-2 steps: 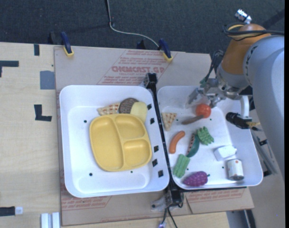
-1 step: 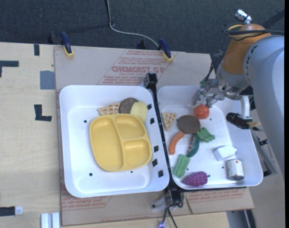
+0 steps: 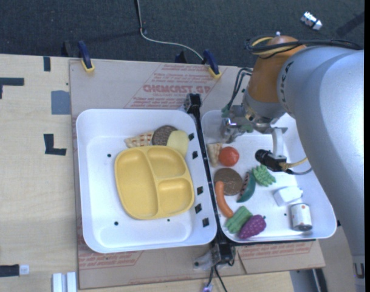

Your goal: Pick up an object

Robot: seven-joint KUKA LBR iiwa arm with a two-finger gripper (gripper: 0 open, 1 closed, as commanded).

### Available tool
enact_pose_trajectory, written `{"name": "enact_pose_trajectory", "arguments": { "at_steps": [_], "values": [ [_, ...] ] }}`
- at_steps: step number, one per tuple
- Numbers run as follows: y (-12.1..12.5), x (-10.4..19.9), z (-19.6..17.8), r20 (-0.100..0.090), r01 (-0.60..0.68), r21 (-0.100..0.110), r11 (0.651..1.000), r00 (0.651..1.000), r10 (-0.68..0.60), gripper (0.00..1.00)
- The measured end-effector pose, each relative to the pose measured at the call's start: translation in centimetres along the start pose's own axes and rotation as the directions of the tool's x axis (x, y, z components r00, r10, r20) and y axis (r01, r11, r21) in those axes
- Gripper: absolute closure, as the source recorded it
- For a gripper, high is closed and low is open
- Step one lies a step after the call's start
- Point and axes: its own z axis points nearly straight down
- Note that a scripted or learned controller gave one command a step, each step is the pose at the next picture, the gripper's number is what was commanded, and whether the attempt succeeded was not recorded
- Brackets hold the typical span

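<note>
End effector (image 3: 231, 126), grip state indeterminate, hovers at the right bin's (image 3: 321, 193) far end above the tomato (image 3: 228, 156); approach step, descent required next.

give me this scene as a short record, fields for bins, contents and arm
left bin: yellow divided plate; waffle, brown patty and pale yellow piece behind it
right bin: tomato, brown round piece, carrot, purple grapes, green pieces, small can, white block
arm: over the far end of the right bin
gripper: above the tomato, nothing seen held
</note>
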Motion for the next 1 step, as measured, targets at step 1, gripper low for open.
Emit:
{"name": "enact_pose_trajectory", "arguments": {
  "at_steps": [1],
  "values": [
    [1.08, 8.51, -10.22, -0.007, 0.004, 0.001, 1.000, 1.000, -0.004, 1.00]
  ]
}}
